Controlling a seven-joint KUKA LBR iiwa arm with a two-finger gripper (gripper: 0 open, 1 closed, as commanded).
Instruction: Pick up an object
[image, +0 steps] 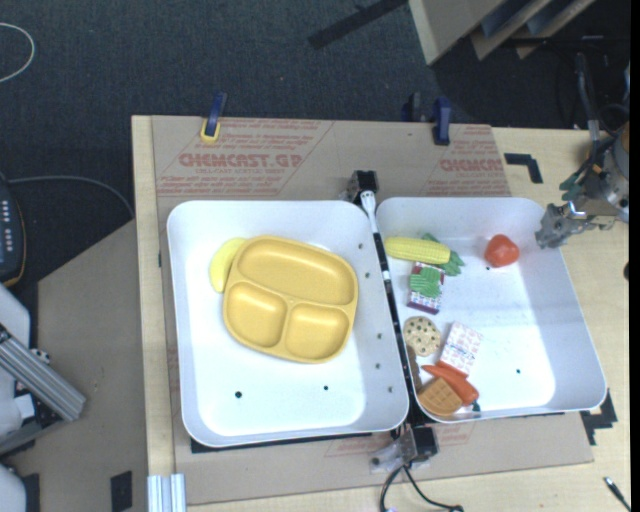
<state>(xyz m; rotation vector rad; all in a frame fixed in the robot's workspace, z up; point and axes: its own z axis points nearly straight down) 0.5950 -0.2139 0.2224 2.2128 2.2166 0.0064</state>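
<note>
The right bin (540, 310) holds several toy foods: a corn cob (420, 249), a red tomato (502, 250), a small purple and green packet (425, 286), a cookie (421, 336), a white and red carton (461, 347) and an orange waffle piece with a red strip (446, 389). My gripper (552, 228) hangs at the bin's far right rim, to the right of the tomato and apart from it. Nothing shows between its fingers.
The left bin (200, 380) bears a yellow divided plate (290, 298) with a yellow piece (222, 263) tucked under its left edge. A black divider strip (385, 290) runs between the bins. Clamps (212, 120) stand at the board's far edge.
</note>
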